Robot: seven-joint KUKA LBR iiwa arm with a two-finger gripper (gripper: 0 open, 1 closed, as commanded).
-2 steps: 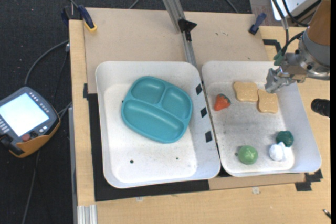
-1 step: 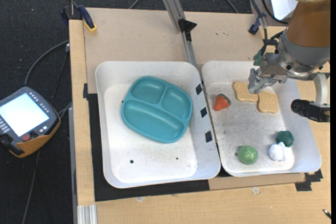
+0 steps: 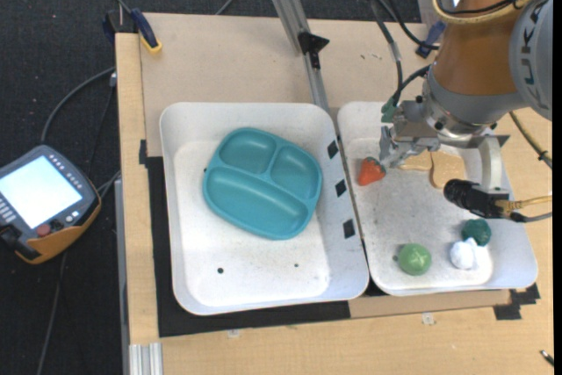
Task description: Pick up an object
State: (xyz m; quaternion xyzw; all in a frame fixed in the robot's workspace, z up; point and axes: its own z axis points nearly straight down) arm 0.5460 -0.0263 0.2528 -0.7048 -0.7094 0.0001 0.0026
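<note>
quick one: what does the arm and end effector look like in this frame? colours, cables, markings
The arm is a bulky rounded body, grey with a broad orange band above the wrist; part of dark lettering shows on its grey casing at the frame's right edge. The end effector is a small metallic grey assembly under the wrist. Black cables loop around the top of the arm, and a yellowish one curves along the orange band.

The teal divided plate [image 3: 262, 181] looks like smooth, slightly glossy plastic. Both white bins [image 3: 263, 285] look matt, speckled with dark scuffs. The table [image 3: 219, 57] looks like pale, matt wood or board. The arm's orange band [image 3: 483, 22] shines glossy.
</note>
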